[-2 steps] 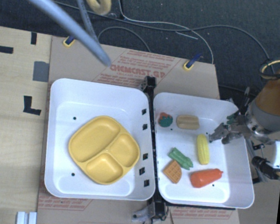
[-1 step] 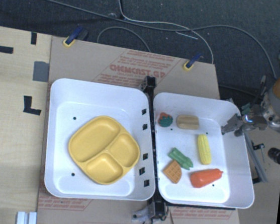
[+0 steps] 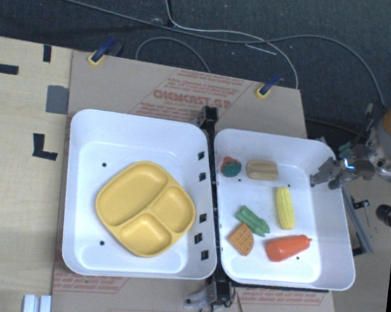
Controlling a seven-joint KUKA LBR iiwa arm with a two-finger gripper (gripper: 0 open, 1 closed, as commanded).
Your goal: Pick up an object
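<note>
Nearest the camera, an orange plastic carrot and a waffle-patterned orange piece are seen, inward of and nearer than the jaws; a yellow plastic corn cob lies closer. The jaws' state cannot be told. The right white bin's rim could be struck on descent.

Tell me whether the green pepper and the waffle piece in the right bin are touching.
Cannot tell. In the camera view the green pepper lies right above the waffle piece, their edges meeting with no clear gap or contact.
</note>
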